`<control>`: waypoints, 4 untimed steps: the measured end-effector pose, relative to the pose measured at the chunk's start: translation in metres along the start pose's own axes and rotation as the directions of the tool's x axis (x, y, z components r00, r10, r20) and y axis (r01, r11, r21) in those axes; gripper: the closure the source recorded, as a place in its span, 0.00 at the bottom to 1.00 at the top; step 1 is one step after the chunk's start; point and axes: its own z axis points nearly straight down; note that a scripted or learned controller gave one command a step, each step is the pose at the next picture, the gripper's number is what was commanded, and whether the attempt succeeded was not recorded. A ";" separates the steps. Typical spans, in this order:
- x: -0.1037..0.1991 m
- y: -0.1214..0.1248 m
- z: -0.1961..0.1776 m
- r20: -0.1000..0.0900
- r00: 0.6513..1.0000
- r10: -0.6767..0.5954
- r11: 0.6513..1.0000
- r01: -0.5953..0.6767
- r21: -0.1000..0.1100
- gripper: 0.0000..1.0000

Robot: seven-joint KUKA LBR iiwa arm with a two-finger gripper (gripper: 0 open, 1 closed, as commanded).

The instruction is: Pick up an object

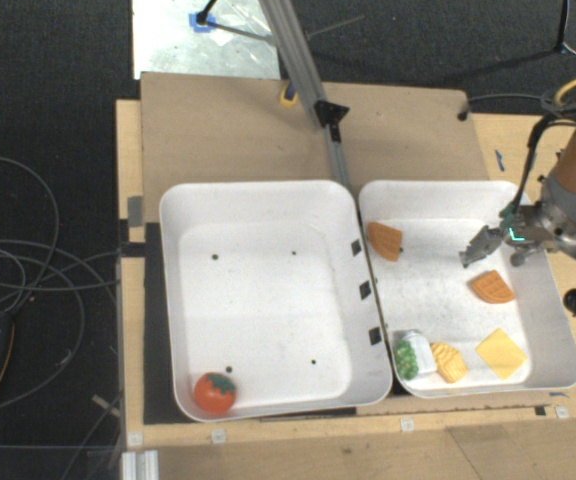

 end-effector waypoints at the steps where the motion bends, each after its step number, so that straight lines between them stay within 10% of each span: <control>1: 0.000 0.001 -0.002 0.001 1.000 0.001 1.000 -0.001 -0.004 0.00; 3: -0.012 0.007 0.098 0.009 1.000 0.004 1.000 -0.004 -0.013 0.00; 4: -0.012 0.008 0.084 0.008 1.000 0.004 1.000 -0.004 -0.016 1.00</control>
